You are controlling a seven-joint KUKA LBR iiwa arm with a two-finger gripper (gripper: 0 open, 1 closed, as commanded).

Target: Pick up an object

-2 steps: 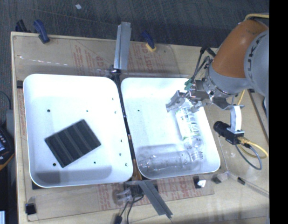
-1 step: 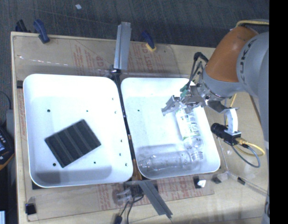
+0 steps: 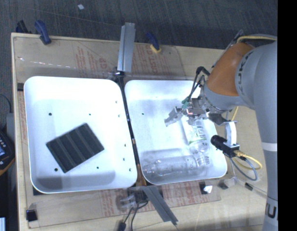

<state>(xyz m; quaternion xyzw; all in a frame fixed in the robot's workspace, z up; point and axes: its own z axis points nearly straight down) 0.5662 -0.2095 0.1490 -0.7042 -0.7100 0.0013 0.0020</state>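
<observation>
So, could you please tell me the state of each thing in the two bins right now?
Black ridged pad: lying flat in the left bin.
Large clear bottle: on its side in the right bin.
Small clear bottle: lying down, just below the gripper.

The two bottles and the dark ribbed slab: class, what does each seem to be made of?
Both bottles look like clear, glossy plastic: the white bin shows through them. The dark ribbed slab looks matte, perhaps rubber or foam; its grooves show no shine.
</observation>
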